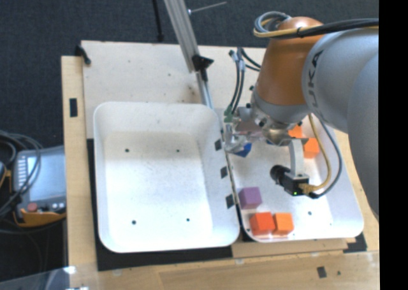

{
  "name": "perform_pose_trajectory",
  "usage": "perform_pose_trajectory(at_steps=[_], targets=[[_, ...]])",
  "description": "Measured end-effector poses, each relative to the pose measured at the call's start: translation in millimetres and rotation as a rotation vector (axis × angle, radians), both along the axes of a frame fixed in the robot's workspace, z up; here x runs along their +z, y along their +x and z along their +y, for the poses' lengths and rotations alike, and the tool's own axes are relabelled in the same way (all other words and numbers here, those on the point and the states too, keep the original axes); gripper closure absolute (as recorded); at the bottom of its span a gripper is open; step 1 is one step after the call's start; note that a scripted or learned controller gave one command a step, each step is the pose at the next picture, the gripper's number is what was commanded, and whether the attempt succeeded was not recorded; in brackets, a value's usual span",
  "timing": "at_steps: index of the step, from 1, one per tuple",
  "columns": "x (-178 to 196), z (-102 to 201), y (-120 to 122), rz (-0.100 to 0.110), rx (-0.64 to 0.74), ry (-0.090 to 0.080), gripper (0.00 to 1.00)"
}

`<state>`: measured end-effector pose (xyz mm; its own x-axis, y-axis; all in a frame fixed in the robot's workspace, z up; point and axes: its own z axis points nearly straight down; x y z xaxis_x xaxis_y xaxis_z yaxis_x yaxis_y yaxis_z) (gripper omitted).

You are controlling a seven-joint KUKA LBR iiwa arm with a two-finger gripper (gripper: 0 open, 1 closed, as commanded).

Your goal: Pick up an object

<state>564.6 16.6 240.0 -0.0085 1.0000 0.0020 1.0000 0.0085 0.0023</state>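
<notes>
My gripper (238, 145) hangs over the left edge of the right bin (331, 218), close to the wall shared with the left bin. A small blue object (242, 150) sits between its fingertips, partly hidden by them, and the gripper is shut on it. A purple cube (250, 197) lies in the right bin just below the gripper. Two orange blocks (271, 223) lie side by side at that bin's front edge. Another orange block (310, 148) and an orange piece (296, 132) lie further back, partly hidden by the arm.
The left bin (108, 123) stands next to the right one. A slanted metal pole (182, 21) rises behind the bins. A black cable fitting (288, 179) hangs from the wrist over the right bin. A handheld controller (39, 183) lies off the bench at left.
</notes>
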Motion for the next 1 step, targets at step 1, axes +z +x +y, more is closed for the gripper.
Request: perform_pose_trajectory(at_steps=[1], targets=[[7.4, 58.6, 8.8, 0.001, 0.001, 0.000, 1.00]])
